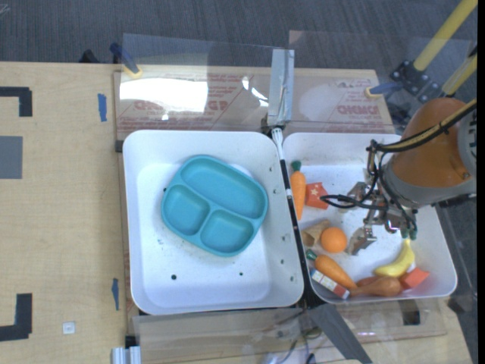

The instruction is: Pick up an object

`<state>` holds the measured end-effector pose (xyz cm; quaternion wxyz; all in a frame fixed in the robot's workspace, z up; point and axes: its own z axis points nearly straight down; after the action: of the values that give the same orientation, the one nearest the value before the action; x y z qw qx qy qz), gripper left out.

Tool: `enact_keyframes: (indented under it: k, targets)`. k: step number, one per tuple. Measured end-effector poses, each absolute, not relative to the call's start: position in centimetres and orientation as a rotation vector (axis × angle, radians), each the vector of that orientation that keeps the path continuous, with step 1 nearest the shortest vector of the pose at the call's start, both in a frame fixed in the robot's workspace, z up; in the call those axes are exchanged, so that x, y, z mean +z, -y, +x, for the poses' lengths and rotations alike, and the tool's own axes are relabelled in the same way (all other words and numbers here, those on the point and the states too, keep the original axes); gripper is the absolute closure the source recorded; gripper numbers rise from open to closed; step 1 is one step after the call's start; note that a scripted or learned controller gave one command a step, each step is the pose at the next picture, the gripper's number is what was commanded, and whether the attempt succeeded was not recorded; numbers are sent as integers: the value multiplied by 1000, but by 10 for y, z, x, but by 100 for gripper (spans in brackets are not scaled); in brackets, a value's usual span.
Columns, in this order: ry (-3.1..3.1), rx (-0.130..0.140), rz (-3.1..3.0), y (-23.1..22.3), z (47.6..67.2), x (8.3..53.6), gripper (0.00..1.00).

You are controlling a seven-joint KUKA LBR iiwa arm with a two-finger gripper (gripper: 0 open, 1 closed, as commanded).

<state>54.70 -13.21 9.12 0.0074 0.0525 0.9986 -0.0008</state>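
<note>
My jaws (365, 238) hang low in the right bin (443, 258), grip unclear, just beside the orange ball (333, 240). I should centre over it, clear of the banana (399, 261).

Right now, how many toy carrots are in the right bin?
2. One carrot lies upright along the right bin's left wall, near the top. The second carrot lies tilted near the front left, below the orange ball. The arm may hide others.
</note>
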Motion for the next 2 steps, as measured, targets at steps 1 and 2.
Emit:
enact_keyframes:
  k: [1,2]
  targets:
    - [-3105,-12,241,109,510,92,0]
    - [-3122,-3,144,100,580,90,0]
